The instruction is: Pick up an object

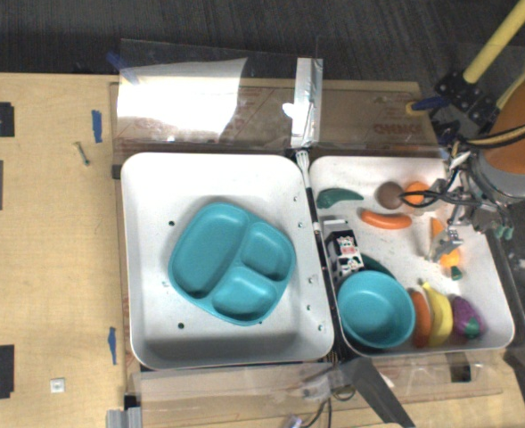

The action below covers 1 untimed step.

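My gripper (448,242) hangs low over the right side of the right bin (498,270), below the orange band of the arm. Just under it lies a small orange and yellow toy (452,259) with a green tip; whether they touch is unclear. To its left lie an orange carrot-like piece (386,220), a brown ball (388,194) and a round orange toy (414,193). Along the bin's front sit a teal bowl (374,308), an orange slice (422,315), a yellow banana (439,314) and a purple toy (465,317).
The left bin (146,194) holds a teal divided plate (232,261). A dark green piece (337,197) and a black and white box (344,250) lie near the wall between the bins. Cables and a yellow rod (503,29) stand at the upper right.
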Available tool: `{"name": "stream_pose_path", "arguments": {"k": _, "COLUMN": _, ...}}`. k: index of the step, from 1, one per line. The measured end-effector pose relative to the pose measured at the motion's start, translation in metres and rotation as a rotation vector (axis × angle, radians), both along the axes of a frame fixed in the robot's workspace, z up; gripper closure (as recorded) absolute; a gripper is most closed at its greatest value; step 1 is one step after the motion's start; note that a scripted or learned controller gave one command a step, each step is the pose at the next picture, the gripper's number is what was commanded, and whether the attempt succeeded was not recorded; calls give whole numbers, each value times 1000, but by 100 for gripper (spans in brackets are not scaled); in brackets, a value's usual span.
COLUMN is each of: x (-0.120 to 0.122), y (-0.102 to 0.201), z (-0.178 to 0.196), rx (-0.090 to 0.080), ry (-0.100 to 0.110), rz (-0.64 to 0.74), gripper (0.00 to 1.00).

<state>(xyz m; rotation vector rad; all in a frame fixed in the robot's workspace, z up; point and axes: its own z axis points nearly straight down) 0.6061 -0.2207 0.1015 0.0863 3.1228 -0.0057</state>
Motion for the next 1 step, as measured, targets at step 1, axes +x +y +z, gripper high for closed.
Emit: {"name": "stream_pose_path", "arguments": {"k": 1, "x": -11, "y": -2, "z": -14, "rx": 2, "ry": 9, "rz": -1, "gripper": 0}}
